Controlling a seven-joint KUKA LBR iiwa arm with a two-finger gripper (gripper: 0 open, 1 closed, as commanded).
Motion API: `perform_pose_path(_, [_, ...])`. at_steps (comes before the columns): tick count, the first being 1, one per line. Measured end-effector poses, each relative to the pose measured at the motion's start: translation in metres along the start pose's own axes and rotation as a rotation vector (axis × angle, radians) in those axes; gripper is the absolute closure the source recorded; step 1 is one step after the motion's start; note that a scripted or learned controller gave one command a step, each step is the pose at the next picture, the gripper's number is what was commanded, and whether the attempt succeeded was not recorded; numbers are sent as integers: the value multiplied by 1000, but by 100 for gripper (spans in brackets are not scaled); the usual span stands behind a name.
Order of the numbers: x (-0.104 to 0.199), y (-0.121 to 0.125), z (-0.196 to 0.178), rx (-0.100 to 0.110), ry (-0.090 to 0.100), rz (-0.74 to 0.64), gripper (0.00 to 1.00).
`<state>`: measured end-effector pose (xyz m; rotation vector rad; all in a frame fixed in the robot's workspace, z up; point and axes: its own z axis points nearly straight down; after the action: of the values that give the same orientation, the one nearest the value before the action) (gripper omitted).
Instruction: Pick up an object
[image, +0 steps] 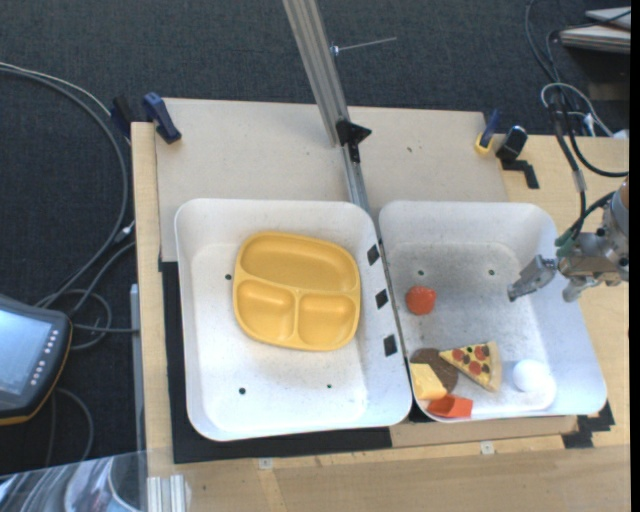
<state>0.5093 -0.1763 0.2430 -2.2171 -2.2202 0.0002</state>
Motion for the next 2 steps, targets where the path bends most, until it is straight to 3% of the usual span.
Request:
perform_pose_path(1, [0,0,0,-1,0,1,0])
perform_pose_path(2, [8,2,46,4,1,1,0])
